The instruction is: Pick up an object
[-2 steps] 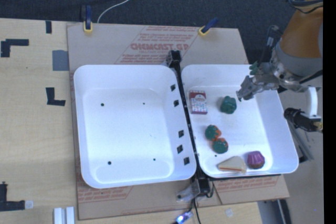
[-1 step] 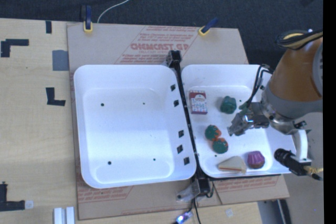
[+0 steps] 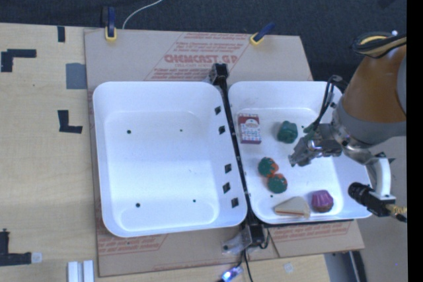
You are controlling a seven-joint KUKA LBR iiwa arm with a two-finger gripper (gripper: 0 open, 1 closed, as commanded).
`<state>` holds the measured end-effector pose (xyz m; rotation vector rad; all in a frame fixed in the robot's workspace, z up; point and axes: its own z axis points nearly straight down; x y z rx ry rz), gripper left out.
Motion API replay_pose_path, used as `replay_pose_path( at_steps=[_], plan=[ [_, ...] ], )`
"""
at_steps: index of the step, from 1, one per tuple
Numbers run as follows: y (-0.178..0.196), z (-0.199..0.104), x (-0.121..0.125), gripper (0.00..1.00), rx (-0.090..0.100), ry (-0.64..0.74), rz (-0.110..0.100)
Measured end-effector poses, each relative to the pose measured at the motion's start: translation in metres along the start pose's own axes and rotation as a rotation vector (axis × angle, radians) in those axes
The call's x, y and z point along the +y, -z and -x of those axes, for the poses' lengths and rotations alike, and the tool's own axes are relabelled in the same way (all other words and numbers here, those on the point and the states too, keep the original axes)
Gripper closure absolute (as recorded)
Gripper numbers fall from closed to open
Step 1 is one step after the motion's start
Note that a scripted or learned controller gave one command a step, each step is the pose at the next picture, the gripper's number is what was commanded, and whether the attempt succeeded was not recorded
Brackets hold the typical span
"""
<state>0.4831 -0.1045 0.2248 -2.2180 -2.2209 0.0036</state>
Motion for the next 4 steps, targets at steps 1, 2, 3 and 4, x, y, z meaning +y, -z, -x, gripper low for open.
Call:
replay_pose_path(
  at_steps=[1,2,3,4],
  plan=[
    [0.062,-0.132,0.003,1.00,0.003,0.015,0.009],
    [0.225,-0.152,0.001,1.00,0.003,0.005,0.022],
    [0.266,-0.171,0.046,1.00,-0.001,0.002,0.010],
    [0.313,-0.237,0.022,1.00,0.002,0.008,0.008]
  ],
)
